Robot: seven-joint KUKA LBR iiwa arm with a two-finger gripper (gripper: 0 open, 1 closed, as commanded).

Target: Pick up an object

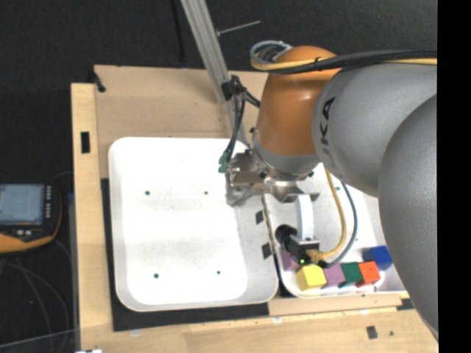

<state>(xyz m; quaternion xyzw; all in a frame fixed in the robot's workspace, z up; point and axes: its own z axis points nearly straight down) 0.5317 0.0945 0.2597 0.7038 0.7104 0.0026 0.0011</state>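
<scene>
The grey arm (390, 123) reaches in from the right, bulking large close under the camera, its orange band (294, 101) just above the wrist. It points downward, and the gripper (241, 182) hangs over the right edge of the left bin (176, 219), toward the far end.

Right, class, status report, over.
Gripper at the bins' shared edge, nothing seen held. Along right bin's near rim: yellow block, purple block, green block, orange block, blue block.
</scene>
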